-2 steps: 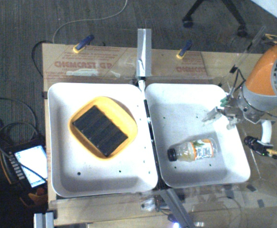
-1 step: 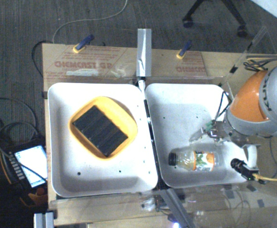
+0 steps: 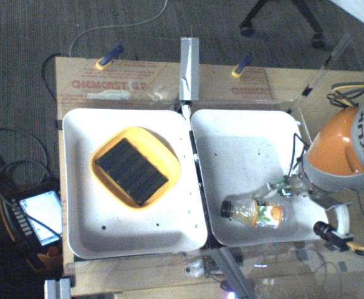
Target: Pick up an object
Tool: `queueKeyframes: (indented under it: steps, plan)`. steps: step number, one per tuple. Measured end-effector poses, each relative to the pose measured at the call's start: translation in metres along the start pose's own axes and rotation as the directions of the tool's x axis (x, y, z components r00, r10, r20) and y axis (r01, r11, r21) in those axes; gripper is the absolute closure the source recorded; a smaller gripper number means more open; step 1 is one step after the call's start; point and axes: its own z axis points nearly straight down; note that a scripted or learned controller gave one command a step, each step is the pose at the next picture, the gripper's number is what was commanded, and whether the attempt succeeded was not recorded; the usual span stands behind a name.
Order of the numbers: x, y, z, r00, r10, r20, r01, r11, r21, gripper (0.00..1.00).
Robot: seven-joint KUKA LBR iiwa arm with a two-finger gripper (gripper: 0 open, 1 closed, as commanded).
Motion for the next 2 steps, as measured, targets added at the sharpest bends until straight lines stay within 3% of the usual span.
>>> queueKeyframes:
  steps: [1, 2]
  plan:
    - [0.0019, 0.0024, -0.0109, 1.0, -0.002, -0.005, 0.002, 1.0, -0.002, 1.0]
    - [0.0035, 0.0038, -0.0197, 1.0, -0.004, -0.007, 0.004, 1.0, -0.003, 1.0]
